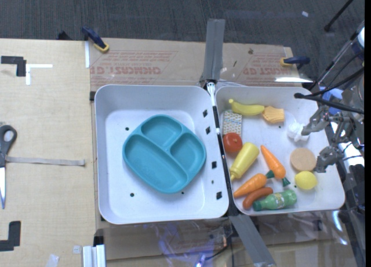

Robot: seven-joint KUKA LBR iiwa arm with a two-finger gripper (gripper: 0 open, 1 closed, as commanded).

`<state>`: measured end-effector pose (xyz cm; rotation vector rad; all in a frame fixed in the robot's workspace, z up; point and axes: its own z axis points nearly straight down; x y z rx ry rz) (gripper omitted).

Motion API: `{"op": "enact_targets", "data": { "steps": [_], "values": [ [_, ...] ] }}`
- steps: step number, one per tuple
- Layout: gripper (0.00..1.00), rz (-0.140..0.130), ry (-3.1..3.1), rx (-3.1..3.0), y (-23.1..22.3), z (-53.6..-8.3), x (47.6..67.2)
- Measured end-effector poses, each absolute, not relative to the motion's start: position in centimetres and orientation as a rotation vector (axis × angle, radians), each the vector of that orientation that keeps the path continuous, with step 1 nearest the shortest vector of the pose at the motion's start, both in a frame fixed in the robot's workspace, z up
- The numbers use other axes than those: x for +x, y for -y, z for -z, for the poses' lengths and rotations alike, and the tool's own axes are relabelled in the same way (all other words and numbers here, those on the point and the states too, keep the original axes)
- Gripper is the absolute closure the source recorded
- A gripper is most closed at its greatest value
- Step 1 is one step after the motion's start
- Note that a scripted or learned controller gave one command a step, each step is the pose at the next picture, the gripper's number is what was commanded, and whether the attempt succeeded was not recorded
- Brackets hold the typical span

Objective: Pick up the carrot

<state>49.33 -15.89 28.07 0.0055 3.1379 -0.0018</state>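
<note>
tool (326, 139) sits at the right edge of the right-hand shallow white bin (333, 205), hovering over its rim area. it's a tangle of metal linkage from this angle, so can't tell whether it's wide or narrow; nothing visibly held.

two orange tapered carrots in that bin. upper carrot (272, 162) lies left of the tool and a bit toward the camera, long axis diagonal, thick end nearest the tool side, tip pointing up-left. lower carrot (253, 184) is further left and nearer the camera, axis running roughly left-right with a slight tilt, green top at its tool-side end.

upper carrot looks like the nearer pick. between it and the tool: round tan disc (302, 159) and yellow lemon (306, 180), both close to the path. yellow squeeze bottle (243, 161) lies just beside it on the far side from the tool, so closing room across its short axis is tight on that side.

lower carrot is boxed in: red sausage (257, 197) and green bottle (275, 201) touch or nearly touch it.

open room: patch of bare bin floor just left of the tool, around a white crumpled item (296, 132). left bin holds a blue divided plate (164, 153), well clear of the move.
</note>
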Motion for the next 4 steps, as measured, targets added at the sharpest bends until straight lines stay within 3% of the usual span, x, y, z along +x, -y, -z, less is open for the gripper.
{"op": "enact_targets", "data": {
  "steps": [1,2,3,4],
  "values": [
    [0.0,0.001,-3.139,0.071,12.7,-11.9,47.9],
    [0.0,0.001,-3.133,0.182,9.7,-9.2,50.3],
    [1.0,0.003,-3.127,0.177,9.6,-10.2,50.6],
    [1.0,0.0,-3.072,0.633,10.1,-9.4,56.6]
  ]
}}
